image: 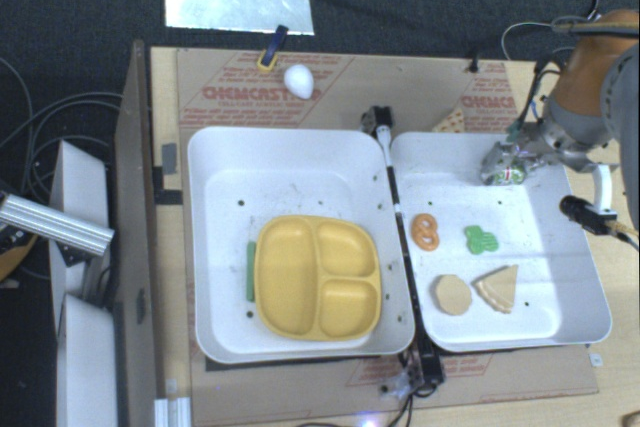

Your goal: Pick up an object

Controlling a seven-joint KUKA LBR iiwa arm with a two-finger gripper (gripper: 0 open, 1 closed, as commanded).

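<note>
The right bin (560, 315) holds an orange pretzel-shaped piece (425, 232), a green leafy piece (481, 239), a round tan cookie (452, 295) and a tan wedge like a sandwich half (497, 288). My gripper (503, 169) hangs low over the far part of the right bin, well behind those pieces. Something small with green and red shows at its tip, but I cannot tell whether it is held. The arm comes in from the right, with its orange band (590, 65) above the wrist.
The left bin (215, 175) carries a yellow divided plate (318, 276) with a thin green stick (250, 270) beside its left edge. A white egg-shaped object (299, 80) lies on the cardboard behind the bins. Cables run at the far left.
</note>
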